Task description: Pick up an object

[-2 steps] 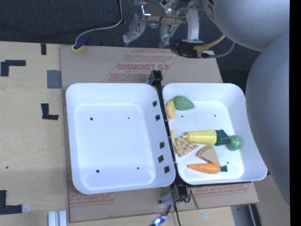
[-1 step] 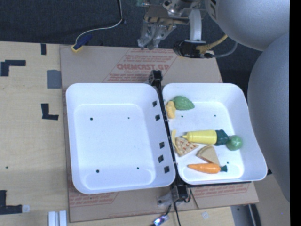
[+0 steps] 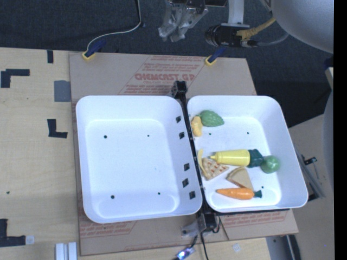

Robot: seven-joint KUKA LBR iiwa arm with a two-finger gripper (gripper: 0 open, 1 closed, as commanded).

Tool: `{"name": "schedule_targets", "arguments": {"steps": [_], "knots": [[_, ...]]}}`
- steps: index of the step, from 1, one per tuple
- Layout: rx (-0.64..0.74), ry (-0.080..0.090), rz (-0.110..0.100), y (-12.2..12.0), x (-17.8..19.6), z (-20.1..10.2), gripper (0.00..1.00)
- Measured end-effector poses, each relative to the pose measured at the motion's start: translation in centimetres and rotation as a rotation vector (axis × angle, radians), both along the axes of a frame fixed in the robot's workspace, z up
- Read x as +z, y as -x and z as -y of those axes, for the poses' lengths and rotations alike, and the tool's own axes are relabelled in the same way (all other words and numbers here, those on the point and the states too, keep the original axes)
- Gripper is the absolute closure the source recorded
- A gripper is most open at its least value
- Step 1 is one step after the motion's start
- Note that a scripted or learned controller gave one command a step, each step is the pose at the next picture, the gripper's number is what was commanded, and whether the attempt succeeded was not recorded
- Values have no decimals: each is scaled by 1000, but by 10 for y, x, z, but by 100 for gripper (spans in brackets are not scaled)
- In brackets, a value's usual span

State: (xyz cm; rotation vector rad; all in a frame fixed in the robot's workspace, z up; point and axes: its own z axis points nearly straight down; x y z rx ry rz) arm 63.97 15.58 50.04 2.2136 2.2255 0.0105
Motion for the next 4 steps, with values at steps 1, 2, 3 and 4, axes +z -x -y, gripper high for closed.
{"name": "schedule_targets", "arguments": {"steps": [1,2,3,4], "knots": [[0,1,-6,67,37,-4,100],[1,2,-9,156,35,-19,100],[-3,4,-9,156,34,-25,100],[-5,4,-9,156,34,-17,100]]}}
